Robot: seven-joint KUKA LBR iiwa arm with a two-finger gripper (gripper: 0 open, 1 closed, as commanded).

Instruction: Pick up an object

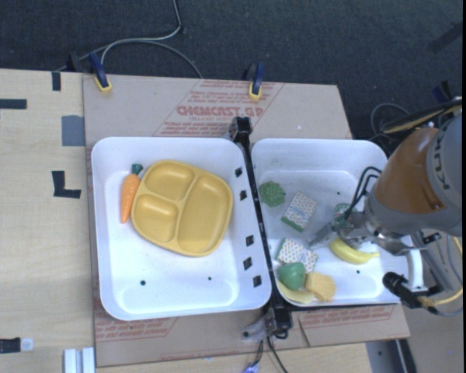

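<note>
In the right white bin point(318, 150), the grey gripper point(343, 225) hovers just above-left of the yellow plastic banana point(351, 251), whose long axis runs left-right; I cannot tell the jaws' state.

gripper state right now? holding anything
Gripper: cannot be told; it sits low in the right white bin, beside the yellow toy banana.

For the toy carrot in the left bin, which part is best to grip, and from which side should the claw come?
Grip the carrot across the middle of its orange body, coming straight down from above. It lies flat and lengthwise in the narrow gap between the wall of the left bin and the yellow divided plate, so a sideways approach looks blocked. I judge the fingers fit best closing across its width.
</note>
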